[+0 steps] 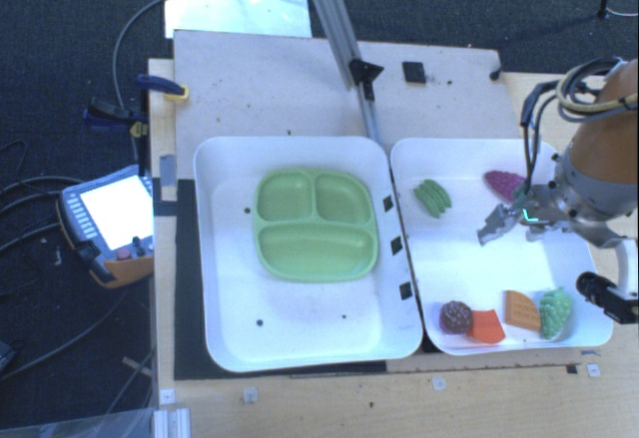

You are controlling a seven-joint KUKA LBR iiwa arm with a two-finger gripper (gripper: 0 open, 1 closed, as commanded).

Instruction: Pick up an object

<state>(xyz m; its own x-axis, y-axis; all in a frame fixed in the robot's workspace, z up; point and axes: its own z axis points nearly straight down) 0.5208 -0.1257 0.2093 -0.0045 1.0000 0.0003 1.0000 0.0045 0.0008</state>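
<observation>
Hand (496, 226) open over right bin (459, 271), holding nothing. Purple thing (504, 184) just beside it. Green pod (432, 197) near. Green plate (317, 224) in left bin (225, 266).

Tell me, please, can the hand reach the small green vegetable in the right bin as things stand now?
Probably yes. The green vegetable lies alone on bare white floor in the right bin, and the hand hangs over the same bin, a little toward the arm's side of it. Nothing stands between them.
</observation>
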